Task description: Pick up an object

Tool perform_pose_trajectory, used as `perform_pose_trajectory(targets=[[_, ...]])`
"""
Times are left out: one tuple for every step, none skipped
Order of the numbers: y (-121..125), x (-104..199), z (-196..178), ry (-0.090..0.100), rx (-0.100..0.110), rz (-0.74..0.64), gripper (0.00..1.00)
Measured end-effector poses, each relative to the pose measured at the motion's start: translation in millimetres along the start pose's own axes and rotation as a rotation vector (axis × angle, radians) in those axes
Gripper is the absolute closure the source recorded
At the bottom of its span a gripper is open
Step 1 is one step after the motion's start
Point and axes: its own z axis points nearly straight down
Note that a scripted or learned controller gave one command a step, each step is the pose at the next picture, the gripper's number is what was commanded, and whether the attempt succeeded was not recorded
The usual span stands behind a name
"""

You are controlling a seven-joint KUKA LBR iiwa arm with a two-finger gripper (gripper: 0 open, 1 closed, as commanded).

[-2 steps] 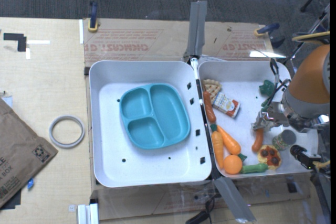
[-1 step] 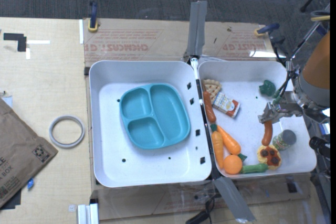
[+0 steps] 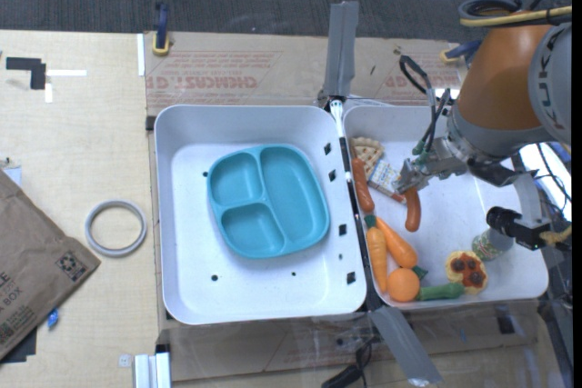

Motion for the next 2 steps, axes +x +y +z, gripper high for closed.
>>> perform_pose_trajectory(targets=[[31,-16,-1,-0.001,-0.001,0.057,1.00],[55,-34,-1,-0.002,-0.002,0.009,1.00]])
